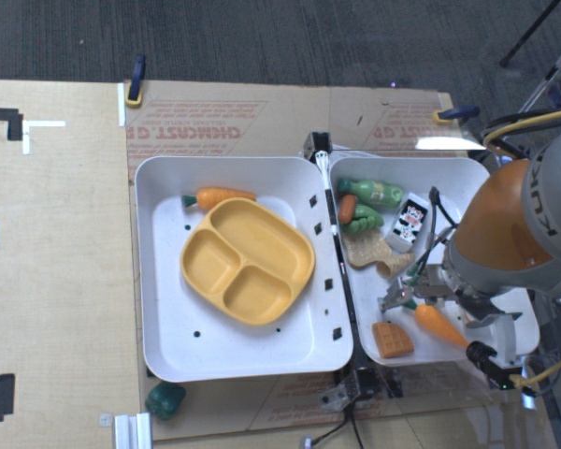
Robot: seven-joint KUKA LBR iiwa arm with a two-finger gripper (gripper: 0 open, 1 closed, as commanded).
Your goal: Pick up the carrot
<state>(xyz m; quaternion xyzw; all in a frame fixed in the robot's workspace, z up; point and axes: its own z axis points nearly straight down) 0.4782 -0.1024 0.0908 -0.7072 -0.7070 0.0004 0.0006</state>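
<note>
My arm hung over the right bin point(522, 318), and my jaws point(413, 293) were low in it, near the bin's front edge; whether they were spread or pressed together I could not tell from this angle. A carrot point(439, 325) lay on the bin floor just beside them, toward the front, next to a brown cracker-like square point(391, 339); it looked to be resting there rather than pinched, so I judged the pick not yet done, with closing on it and lifting still left. A second carrot point(222, 195) lay in the left bin point(159, 279), against the back edge of a yellow divided plate point(248, 260). Toward the back of my bin sat a green piece point(374, 192), a small orange-and-green piece point(353, 212), a tan slice point(365, 249) and a small black-and-white box point(409, 223). The desk point(47, 251) was pale wood with cardboard under the bins, clamped at the back edge, and dark carpet lay beyond it.
</note>
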